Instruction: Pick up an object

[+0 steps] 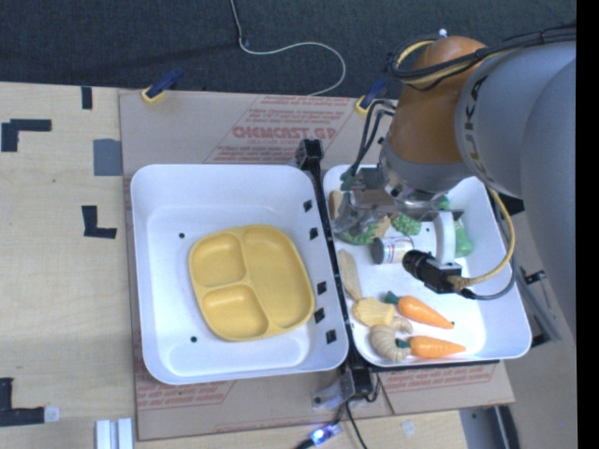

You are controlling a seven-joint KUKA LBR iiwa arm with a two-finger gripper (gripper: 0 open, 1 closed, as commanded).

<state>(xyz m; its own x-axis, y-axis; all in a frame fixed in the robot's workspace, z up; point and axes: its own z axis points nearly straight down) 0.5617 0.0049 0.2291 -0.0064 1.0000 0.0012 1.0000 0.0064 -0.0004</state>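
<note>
Where gripper (358, 221) hangs | carrots (426, 312) lie near, apart

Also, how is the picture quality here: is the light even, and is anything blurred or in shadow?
Camera view: light is even and soft, the yellow tray and carrots sharp; the arm casts a shadow over the right bin's far end, so the claw area is murky.

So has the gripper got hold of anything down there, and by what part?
Cannot be told. The gripper is down in the right bin among the toy food, and the wrist hides whatever lies beneath it.
</note>
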